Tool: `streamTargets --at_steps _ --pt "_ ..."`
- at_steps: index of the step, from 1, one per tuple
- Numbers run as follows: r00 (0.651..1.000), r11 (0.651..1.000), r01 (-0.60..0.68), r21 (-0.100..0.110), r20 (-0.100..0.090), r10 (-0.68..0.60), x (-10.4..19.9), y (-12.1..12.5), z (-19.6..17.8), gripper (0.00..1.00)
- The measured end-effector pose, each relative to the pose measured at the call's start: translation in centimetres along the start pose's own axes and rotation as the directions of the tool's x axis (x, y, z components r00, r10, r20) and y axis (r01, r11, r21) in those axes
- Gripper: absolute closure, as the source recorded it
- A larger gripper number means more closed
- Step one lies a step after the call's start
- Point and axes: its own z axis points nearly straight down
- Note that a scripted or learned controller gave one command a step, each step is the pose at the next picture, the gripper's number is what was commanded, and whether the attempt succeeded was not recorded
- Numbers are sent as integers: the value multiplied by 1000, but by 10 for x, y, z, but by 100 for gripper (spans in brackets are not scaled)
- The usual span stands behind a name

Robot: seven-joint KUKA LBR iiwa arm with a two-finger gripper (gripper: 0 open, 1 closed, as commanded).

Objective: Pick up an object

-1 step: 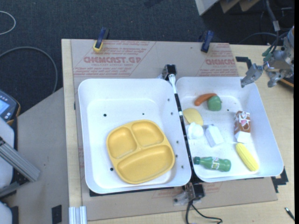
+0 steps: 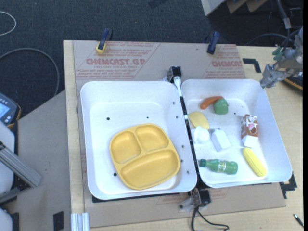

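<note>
The right bin (image 2: pixel 269 110) holds several small objects: an orange carrot (image 2: pixel 210 101) touching a green round piece (image 2: pixel 221 107), a yellow lemon-like piece (image 2: pixel 198 120), two white pieces (image 2: pixel 221 140), a brown and white carton (image 2: pixel 250 126), a yellow corn cob (image 2: pixel 254 161) and a green bottle (image 2: pixel 219 165) lying on its side. My gripper (image 2: pixel 268 77) hangs at the far right, above the bin's back right corner and apart from every object. Nothing is visibly held in it.
The left bin (image 2: pixel 96 105) carries a yellow divided plate (image 2: pixel 144 155) near its front. A black divider clip (image 2: pixel 174 73) sits between the bins at the back. Blue clamps (image 2: pixel 102 40) hold the cardboard base. Cables run at the upper right.
</note>
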Motion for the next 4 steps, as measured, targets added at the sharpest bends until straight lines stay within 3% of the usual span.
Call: streamTargets --at_steps 1,2,3,4 --pt "1000 1000 1 -15 2 -1 -8 -19 170 100" --pt "1000 1000 5 -3 -2 -5 70 -58 60 100" --pt "1000 1000 7 -9 -3 -7 131 -93 -47 100" --pt "1000 1000 7 -5 -3 -7 207 -118 -114 100"
